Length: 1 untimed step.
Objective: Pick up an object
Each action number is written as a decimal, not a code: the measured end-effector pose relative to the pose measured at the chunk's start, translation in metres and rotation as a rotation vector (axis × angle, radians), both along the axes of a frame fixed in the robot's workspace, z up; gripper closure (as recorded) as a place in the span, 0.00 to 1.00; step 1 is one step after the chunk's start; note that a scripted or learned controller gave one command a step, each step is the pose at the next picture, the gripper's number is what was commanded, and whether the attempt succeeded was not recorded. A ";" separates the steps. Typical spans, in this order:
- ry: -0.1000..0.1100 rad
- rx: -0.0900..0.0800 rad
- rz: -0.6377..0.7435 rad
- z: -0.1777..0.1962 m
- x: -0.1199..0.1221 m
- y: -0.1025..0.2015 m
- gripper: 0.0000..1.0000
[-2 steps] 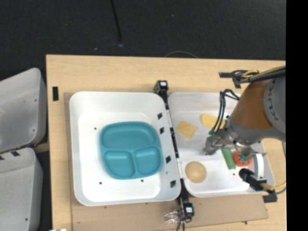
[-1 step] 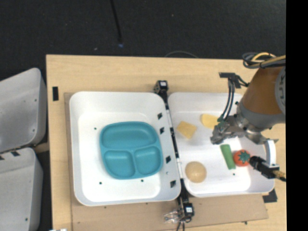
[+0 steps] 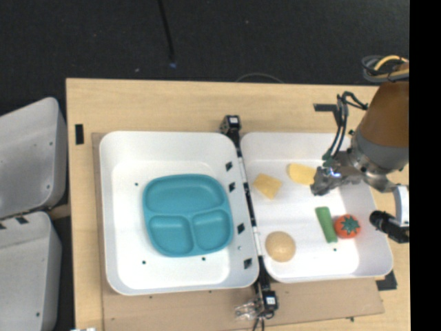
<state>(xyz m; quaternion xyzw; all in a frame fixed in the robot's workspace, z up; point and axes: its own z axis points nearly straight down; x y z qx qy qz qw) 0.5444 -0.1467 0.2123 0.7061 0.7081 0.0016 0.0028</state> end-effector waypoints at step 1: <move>0.000 0.000 0.001 0.045 0.006 -0.001 1.00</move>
